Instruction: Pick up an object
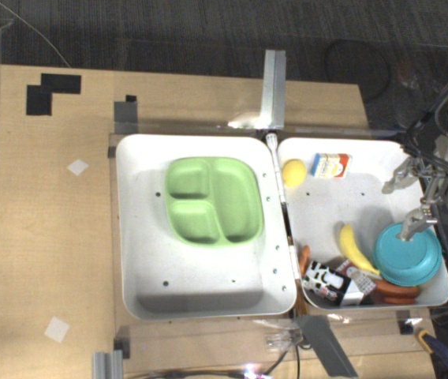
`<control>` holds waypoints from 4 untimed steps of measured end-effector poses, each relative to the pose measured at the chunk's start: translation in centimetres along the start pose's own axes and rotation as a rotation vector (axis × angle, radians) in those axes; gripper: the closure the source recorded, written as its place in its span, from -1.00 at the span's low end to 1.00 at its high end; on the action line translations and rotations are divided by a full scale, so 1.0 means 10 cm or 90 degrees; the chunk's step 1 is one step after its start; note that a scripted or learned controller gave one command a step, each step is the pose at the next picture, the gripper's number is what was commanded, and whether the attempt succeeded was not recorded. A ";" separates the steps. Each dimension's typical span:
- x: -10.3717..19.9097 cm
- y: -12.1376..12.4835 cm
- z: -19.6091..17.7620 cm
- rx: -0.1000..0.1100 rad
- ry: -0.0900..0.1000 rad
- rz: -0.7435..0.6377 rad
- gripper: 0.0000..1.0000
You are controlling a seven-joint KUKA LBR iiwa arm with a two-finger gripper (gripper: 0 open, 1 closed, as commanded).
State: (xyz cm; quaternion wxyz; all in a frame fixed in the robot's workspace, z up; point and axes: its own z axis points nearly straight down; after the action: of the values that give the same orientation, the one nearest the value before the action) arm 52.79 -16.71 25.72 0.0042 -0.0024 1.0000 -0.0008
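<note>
The gripper [415, 200] is hanging over the right bin [366, 192], near its right wall, with its two metal fingers [397, 178] standing apart and nothing between them. The lower finger is sitting just above the teal bowl [408, 257], which is resting in the bin's near right corner. A banana [356, 249] is lying just left of the bowl, touching it (curving toward the bin's front). A black-and-white box [328, 282] is sitting at the front left corner. A yellow ball [293, 172] and a small carton [330, 165] are lying near the far wall. A green tray [211, 200] is lying in the left bin [141, 212].
</note>
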 end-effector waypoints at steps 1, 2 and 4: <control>0.22 -0.17 1.43 -0.002 0.006 -0.010 -1.00; 0.31 0.19 1.66 0.002 -0.006 -0.009 -1.00; 0.19 -0.25 1.67 0.002 -0.007 0.092 -1.00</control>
State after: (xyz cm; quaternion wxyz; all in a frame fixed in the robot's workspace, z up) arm 51.00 -19.24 9.01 0.0094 0.0701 0.9975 -0.0020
